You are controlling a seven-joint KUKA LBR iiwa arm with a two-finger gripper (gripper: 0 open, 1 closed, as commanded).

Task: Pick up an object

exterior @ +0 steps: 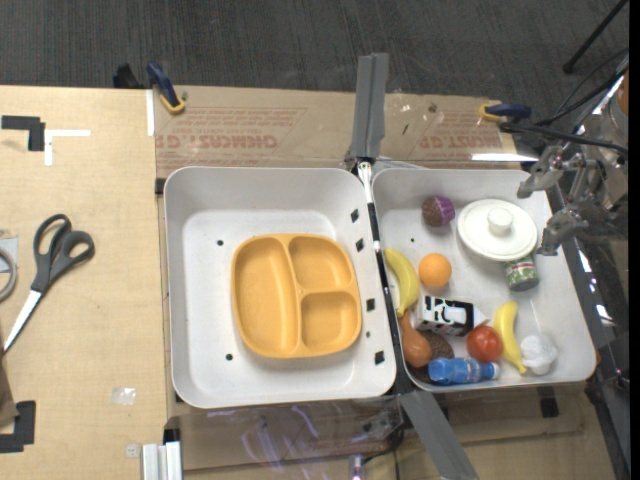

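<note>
Right bin (575, 298) holds all the candidates; nothing lifted yet.

Near edge of the bench: blue bottle (462, 371) lies on its side against the bin's front wall. Rigid, light, round and slick, so it will likely roll; take it across the body. Beside it a brown fruit (418, 348) and a red tomato (485, 343), both probably hard plastic, smooth, apt to squirt out unless centred. White crumpled lump (538, 352) in the near right corner: looks soft, easy pinch.

Mid bin: two bananas, one (403, 278) along the left wall, one (509, 331) near the tomato. Curved, narrow, best grip across the middle. Black-and-white carton (444, 314) is flat-sided, the safest grab. Orange (434, 270) is round, needs a wide pinch through its centre.

Far side: small can (520, 273), stiff, grab across the diameter. White lidded bowl (497, 228) is too wide except by its knob. Purple fruit (438, 210) sits clear of its neighbours.

Left bin (190, 298) carries a yellow divided tray (297, 295); thin rim only, poor target.

Pincer (556, 200) sits at the right bin's far right corner, above the rim, holding nothing; can't tell whether it's released or clenched.
</note>
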